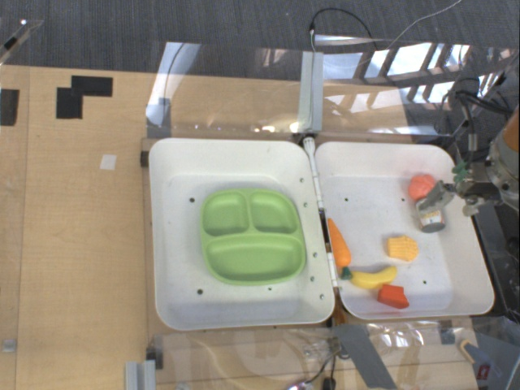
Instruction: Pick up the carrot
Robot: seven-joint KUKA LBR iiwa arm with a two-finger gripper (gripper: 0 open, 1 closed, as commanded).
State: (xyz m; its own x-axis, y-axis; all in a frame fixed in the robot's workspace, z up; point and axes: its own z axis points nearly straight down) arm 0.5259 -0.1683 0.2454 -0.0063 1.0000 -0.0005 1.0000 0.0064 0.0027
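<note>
The jaws hang at about three o'clock in the right bin, beside an orange-red ball; whether they are apart or together I cannot tell. The carrot lies against that bin's left wall, at nine o'clock, tip toward a banana. Wedged so near the wall, it probably leaves little room for a grasp.
</note>
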